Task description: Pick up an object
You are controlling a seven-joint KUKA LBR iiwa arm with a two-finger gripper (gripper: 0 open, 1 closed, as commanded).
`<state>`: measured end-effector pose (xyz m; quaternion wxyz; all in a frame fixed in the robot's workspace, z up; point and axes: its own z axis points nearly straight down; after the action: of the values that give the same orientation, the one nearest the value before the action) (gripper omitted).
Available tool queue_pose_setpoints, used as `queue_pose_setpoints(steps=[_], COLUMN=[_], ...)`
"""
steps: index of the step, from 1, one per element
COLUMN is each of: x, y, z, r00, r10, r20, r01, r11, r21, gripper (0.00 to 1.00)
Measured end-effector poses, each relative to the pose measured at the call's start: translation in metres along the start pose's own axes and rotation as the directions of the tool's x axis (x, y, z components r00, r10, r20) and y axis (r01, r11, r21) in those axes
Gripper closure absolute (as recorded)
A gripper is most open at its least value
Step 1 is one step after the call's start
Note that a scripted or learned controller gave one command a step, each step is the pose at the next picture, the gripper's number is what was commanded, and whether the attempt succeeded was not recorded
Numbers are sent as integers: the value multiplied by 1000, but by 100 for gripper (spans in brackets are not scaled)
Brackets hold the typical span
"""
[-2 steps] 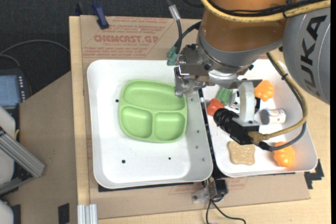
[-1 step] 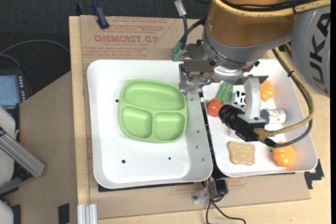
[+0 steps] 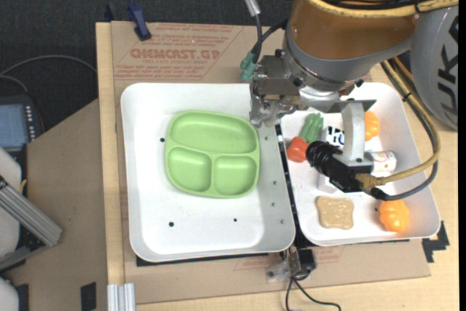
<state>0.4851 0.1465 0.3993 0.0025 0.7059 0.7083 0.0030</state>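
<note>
Fingers (image 3: 257,115): spread, as far as the slant view allows, with nothing between them.

Gripper (image 3: 267,116): hangs just beside the far right corner of the green divided plate (image 3: 213,154), over the seam where the two bins meet.

Green divided plate: three compartments, lying flat in the left bin (image 3: 145,193). It is the sole item there and does not touch the gripper.

Right bin (image 3: 364,229), on the far side of the seam from the plate, holds the small items:
- red piece (image 3: 297,150), nearest the plate, just across the seam;
- green piece (image 3: 313,126), beside the red one, further from the plate;
- tan toast-shaped piece (image 3: 335,213), toward the near edge;
- orange pumpkin-like piece (image 3: 394,215), furthest from the plate;
- orange piece (image 3: 371,125) and white tube (image 3: 382,159), partly hidden behind the arm's hardware.

Task status: no object lifted and none gripped, so the pick is not yet done. Every item rests in its bin.

Remaining, by judgement: settle on a target, the plate corner or the red piece being closest. Then descend, close on it, and raise it clear.
</note>
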Motion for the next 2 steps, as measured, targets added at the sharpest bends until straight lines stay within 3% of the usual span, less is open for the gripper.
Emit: queue_pose_setpoints(steps=[2], x=[1], y=[1], z=[-20], r00=[1000], r10=[-2], r20=[0], r01=[2], r11=[1000], r21=[-5], gripper=[100])
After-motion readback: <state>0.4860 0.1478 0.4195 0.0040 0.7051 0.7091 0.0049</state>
